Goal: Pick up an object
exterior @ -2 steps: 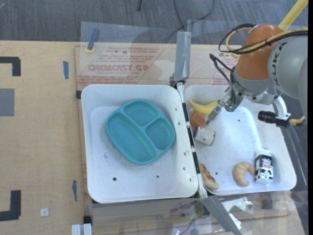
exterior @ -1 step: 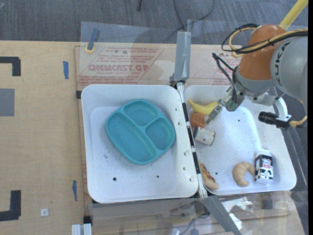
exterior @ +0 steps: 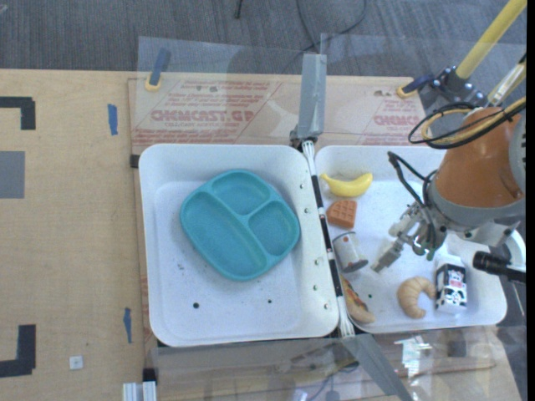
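In the right bin (exterior: pixel 493 307) lie a yellow banana (exterior: pixel 348 183) at the top left, an orange waffle (exterior: pixel 341 214) just below it, a small tin (exterior: pixel 347 251) tipped over, a croissant (exterior: pixel 415 296) and a cow-patterned carton (exterior: pixel 451 287) standing beside it.

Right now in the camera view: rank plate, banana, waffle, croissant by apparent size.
1. plate, by far the largest
2. banana
3. croissant, close to the banana, so that order is unsure
4. waffle, smallest
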